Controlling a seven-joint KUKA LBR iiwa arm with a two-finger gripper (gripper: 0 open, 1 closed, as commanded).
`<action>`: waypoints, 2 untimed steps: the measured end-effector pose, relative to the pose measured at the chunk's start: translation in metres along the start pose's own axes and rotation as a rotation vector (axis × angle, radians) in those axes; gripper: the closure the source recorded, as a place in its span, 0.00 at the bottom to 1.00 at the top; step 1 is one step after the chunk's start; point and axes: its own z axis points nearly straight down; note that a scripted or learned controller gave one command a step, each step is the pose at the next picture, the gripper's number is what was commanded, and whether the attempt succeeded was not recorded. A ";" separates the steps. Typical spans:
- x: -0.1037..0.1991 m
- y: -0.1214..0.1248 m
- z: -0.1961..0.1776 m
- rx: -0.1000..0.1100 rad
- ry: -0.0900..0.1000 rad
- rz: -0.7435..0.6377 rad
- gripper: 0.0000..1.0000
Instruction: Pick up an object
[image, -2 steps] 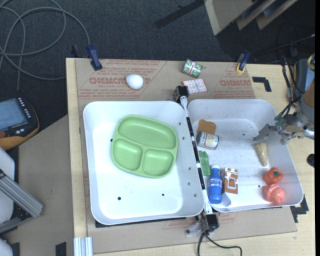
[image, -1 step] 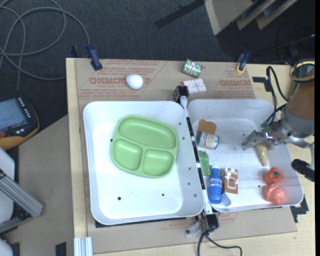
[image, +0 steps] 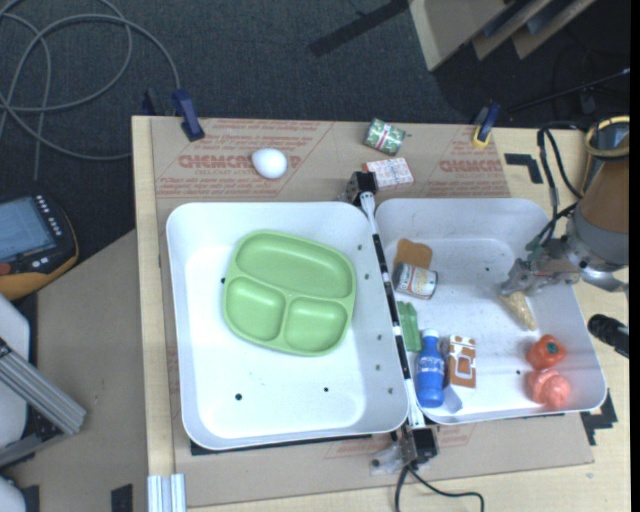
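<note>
Two white bins are sitting on a cardboard sheet printed "CHEMCAN", dark carpet showing at the frame's top. A green divided plate is lying in the left bin. At right, the gripper is hovering just above a tan object; whether its fingers are parted, I cannot tell.

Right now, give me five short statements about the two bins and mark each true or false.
1. The green divided plate lies in the left bin. True.
2. The blue bottle lies in the left bin. False: it lies in the right bin.
3. The white egg sits inside a bin. False: it rests on the board behind the bins.
4. The end effector is over the right bin. True.
5. The orange fruit sits on the green plate. False: right bin.
</note>
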 end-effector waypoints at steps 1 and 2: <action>0.057 0.077 0.023 -0.012 -0.003 0.000 1.00; 0.153 0.030 -0.074 -0.004 -0.001 0.000 1.00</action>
